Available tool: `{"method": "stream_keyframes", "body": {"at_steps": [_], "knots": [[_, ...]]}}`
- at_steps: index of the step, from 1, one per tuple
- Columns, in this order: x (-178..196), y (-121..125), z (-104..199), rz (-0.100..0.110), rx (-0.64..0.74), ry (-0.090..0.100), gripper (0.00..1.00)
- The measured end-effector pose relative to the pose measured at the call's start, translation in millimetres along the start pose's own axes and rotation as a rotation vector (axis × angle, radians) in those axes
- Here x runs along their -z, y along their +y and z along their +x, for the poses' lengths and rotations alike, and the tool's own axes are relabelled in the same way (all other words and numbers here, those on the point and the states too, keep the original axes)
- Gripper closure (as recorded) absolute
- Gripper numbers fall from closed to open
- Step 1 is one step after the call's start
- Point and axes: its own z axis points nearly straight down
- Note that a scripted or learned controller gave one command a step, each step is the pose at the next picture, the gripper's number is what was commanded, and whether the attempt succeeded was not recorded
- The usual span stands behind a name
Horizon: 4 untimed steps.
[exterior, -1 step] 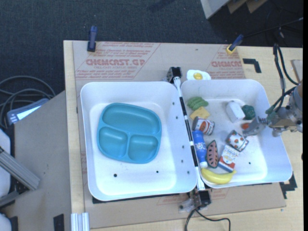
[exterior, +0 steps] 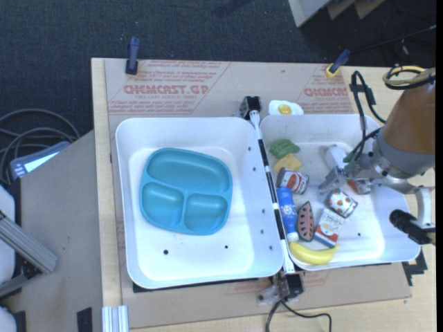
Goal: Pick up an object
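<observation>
Arm's wrist covered much of the right bin (exterior: 387, 247); a white item beneath it was partly hidden. Gripper (exterior: 344, 178) hung low over the bin's middle, fingers too blurred to judge, grip unclear. Small can (exterior: 342, 203) lay just below it; banana (exterior: 311, 253) at the front edge.

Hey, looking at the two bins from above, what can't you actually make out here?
- Gripper, camera view: the wrist and orange band cover it, so finger state and any grasp are unclear.
- Small can under the gripper: label too small to read.
- Carton by the banana: print too small and blurred.
- Fried egg behind the right bin: partly hidden by the rim.
</observation>
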Motion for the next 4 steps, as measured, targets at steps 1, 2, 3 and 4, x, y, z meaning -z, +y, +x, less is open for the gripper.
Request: {"method": "stream_keyframes", "body": {"at_steps": [1, 2, 3, 4], "knots": [[-60, 12, -15, 0.0, -0.001, 0.0, 0.0], [-49, 14, -15, -0.004, -0.001, -0.002, 1.0], [-49, 14, -15, -0.004, -0.001, -0.001, 0.0], [-34, 42, -64, -0.003, 0.0, -0.002, 0.0]]}}
